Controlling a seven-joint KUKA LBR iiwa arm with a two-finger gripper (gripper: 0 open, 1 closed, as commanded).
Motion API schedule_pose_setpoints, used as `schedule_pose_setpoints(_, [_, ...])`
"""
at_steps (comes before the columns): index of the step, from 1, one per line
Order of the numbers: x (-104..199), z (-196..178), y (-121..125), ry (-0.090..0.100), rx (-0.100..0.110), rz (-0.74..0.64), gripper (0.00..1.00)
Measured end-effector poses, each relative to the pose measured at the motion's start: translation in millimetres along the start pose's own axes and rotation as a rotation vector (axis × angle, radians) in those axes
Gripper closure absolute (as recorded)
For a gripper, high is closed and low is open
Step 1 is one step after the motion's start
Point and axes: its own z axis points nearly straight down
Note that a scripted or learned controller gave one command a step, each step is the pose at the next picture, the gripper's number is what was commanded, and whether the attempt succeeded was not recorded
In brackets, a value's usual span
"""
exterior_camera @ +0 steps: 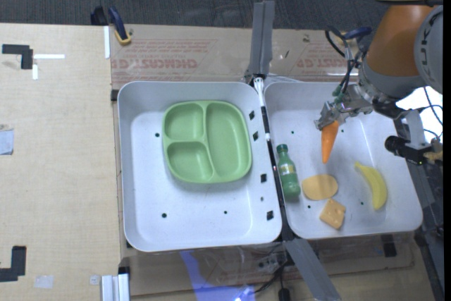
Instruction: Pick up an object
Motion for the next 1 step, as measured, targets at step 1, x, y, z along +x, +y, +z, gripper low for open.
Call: schedule_pose_setpoints(1, [44.6,-26.2,42.1,-0.001,0.001,0.226,1.0])
